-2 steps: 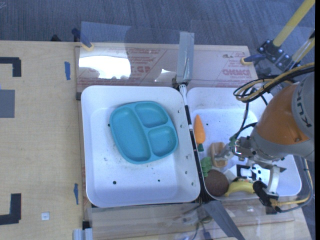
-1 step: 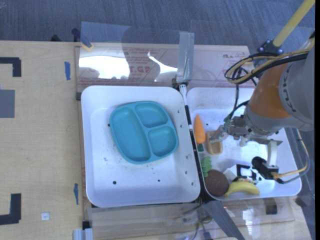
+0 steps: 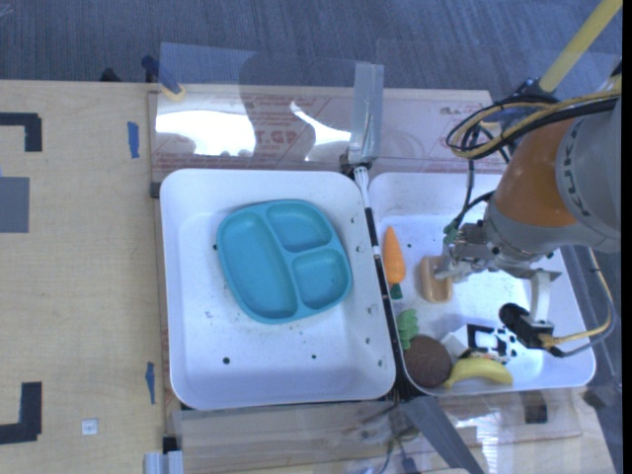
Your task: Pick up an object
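In the left bin (image 3: 188, 363) a blue divided plate (image 3: 284, 260); right bin (image 3: 578, 368): carrot (image 3: 393, 255), banana (image 3: 481, 371); end effector (image 3: 449, 265) grip unclear.

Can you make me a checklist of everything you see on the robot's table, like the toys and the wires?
Surface: two white bins side by side on a wooden bench.
Job's things: right bin holds a carrot, a tan block, a green piece, a brown round thing, a banana and a black-and-white item.
Clutter: left bin holds a blue divided plate.
Grippers: gripper sits right by the tan block; a grasp cannot be told.
Cables: black and yellow cables loop above the arm.
Surroundings: blue-grey floor.
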Robot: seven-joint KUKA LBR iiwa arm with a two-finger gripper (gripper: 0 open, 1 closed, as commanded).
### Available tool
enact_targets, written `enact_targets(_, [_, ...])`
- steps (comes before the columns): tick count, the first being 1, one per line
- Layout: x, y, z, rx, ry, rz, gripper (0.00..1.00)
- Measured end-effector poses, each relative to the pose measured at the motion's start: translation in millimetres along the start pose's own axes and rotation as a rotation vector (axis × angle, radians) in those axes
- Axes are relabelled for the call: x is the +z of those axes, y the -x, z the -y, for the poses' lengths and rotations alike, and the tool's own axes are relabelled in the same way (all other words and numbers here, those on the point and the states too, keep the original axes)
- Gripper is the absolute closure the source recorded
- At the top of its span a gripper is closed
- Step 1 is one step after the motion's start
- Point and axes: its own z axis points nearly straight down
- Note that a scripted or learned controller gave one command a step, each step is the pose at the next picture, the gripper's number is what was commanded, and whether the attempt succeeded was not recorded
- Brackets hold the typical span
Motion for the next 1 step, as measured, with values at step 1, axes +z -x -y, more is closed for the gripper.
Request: enact_targets(1, [-99.3, -56.1, -1.0, -0.224, -0.012, 0.001, 1.00])
